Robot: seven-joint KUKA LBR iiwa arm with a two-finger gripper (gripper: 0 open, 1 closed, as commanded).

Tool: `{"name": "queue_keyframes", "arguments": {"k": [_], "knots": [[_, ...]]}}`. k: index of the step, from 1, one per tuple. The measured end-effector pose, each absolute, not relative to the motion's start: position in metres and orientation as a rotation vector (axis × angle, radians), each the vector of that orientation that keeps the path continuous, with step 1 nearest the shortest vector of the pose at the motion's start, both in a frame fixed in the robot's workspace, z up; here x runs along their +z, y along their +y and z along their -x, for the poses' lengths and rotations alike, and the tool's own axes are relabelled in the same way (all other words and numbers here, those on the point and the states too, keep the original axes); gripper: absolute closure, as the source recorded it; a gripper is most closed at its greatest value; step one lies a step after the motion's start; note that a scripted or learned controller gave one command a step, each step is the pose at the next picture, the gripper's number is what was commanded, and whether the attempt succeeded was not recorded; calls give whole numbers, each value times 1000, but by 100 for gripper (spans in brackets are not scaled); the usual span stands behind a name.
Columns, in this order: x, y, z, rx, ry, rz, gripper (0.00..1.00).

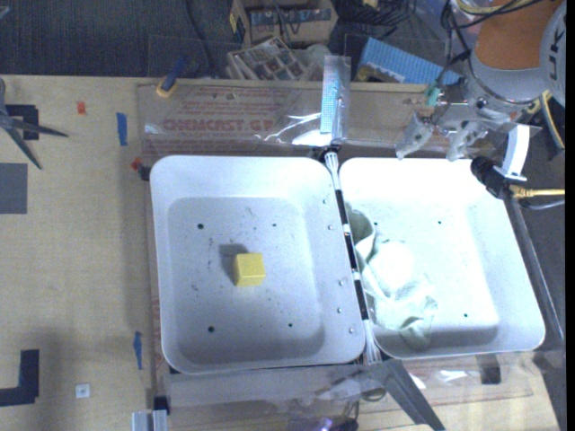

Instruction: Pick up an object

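Observation:
A small yellow block (250, 269) lies near the middle of the left bin (180, 187). In the right bin (467, 196) a crumpled pale green and white cloth (393, 281) is bunched against the left wall. My gripper (435, 142) hangs above the far rim of the right bin, well away from both objects. Its fingers are spread apart with nothing between them.
The two white bins stand side by side, divided by a narrow ridge (349, 259). A clear plastic sheet (243, 119) lies on the bench behind the bins. Cluttered boxes and cables (296, 25) sit beyond the bench's far edge.

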State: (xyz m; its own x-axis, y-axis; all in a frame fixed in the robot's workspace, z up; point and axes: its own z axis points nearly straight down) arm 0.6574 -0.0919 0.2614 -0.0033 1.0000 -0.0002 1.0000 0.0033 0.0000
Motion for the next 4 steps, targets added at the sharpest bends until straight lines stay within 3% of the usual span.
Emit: {"name": "queue_keyframes", "arguments": {"k": [1,2,3,4], "knots": [[261,-92,-657,0,2225,-2218,0],[296,-71,-665,3,2008,-2411,0],[211,-18,-562,-2,1917,-2491,0],[221,-23,-563,1,1904,-2498,100]]}}
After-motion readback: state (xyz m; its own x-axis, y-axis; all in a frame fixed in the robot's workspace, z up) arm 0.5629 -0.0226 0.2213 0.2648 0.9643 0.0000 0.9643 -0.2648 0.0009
